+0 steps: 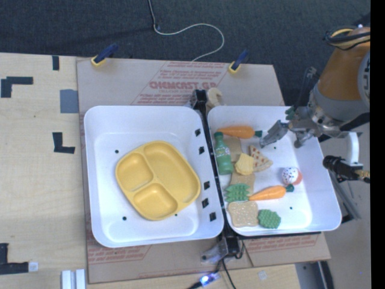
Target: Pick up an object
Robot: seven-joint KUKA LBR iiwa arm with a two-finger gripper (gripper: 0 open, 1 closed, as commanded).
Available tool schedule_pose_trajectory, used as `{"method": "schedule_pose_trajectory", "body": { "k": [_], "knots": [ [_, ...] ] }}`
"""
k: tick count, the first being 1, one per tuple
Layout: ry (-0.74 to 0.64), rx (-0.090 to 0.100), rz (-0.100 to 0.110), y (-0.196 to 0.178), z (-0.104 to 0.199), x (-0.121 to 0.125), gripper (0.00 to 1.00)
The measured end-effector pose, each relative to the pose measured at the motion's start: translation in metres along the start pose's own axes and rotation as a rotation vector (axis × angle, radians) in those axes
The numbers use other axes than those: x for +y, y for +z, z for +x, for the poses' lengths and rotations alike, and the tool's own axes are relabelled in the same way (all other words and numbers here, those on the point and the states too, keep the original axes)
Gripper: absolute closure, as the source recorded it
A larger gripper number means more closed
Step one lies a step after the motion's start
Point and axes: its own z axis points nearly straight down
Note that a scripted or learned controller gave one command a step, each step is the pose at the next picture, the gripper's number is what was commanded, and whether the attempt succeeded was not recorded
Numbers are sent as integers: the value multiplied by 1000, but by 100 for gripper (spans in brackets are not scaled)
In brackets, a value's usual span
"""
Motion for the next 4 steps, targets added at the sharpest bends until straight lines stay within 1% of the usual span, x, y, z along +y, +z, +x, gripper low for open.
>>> {"method": "schedule_pose_trajectory", "body": {
  "k": [1,2,3,4],
  "knots": [
    [1,0,1,53,-7,-7,0],
    [1,0,-1,99,-8,-3,0],
    [0,-1,-3,125,-8,-3,0],
    [0,-2,-5,114,-8,-3,100]
  ]
}}
